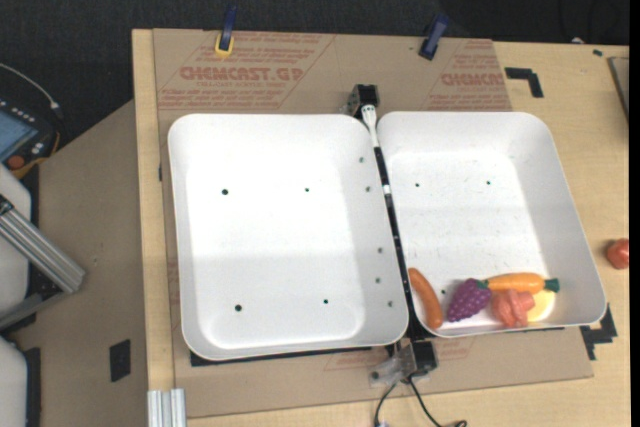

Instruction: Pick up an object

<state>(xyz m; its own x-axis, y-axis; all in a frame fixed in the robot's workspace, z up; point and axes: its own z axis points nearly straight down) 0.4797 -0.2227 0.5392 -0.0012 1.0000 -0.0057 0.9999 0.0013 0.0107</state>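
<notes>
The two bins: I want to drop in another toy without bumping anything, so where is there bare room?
The left bin shows bare floor from wall to wall. In the right bin, the far part and the middle are free. Its near edge is crowded: a sausage, purple grapes, a carrot and a red piece lie bunched along the near wall.

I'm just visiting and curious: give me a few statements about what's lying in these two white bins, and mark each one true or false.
1. The toy foods lie in the right bin. True.
2. The purple grapes sit in the left bin. False: they are in the right bin, near its front edge.
3. An orange carrot lies close to the grapes. True.
4. The toys are spread across the far end of the bin. False: they cluster at the near end.
5. A small red-orange object lies on the bench outside the bins. True.
</notes>
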